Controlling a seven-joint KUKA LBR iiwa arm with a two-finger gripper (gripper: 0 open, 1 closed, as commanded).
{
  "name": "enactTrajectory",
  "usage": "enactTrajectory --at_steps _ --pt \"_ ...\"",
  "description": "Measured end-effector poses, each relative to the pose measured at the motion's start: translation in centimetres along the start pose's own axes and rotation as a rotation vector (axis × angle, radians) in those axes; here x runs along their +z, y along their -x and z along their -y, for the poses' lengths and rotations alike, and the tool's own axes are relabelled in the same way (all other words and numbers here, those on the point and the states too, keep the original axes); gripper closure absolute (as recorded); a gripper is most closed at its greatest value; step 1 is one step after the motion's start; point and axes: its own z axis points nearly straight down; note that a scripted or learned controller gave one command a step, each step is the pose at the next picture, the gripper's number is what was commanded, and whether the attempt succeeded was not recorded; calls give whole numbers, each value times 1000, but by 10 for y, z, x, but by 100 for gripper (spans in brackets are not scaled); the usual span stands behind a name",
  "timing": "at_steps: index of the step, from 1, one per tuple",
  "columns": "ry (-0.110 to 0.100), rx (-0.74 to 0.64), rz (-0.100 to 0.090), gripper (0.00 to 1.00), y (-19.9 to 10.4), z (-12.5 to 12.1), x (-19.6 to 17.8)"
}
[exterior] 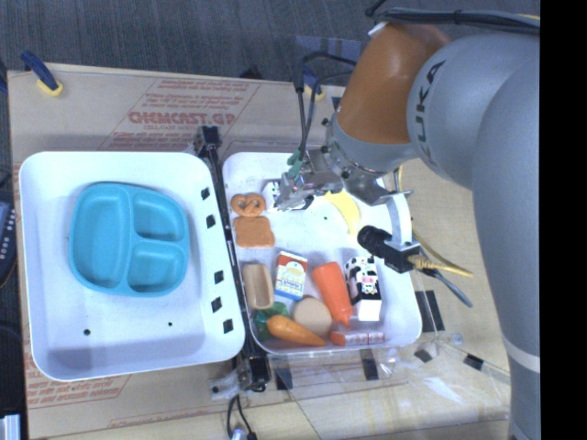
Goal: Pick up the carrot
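Note:
The carrot [295, 331], orange with a green top at its left end, lies along the near wall of the right bin [402, 293]. It rests against a beige round item [312, 313] and an orange bottle [331, 291]. My gripper [293, 192] hangs over the far end of the same bin, well away from the carrot and nearer the pretzel [247, 204]. Nothing shows between its fingers. The arm's orange band and grey body cover the bin's far right corner.
The right bin also holds a toast slice [254, 233], a bun [258, 285], a small juice carton [291, 275], a cow-patterned carton [365, 287] and a banana [346, 211]. In the left bin [55, 337] sits a blue divided plate [128, 236].

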Motion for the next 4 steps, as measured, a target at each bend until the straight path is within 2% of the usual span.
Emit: enactTrajectory --at_steps 1,2,3,4 --pt "-13 9 1 0 4 4 6" --pt "-19 -108 -1 0 -12 48 50" --pt "-26 -82 0 0 74 6 148" --pt "-16 -627 -4 0 75 50 120"
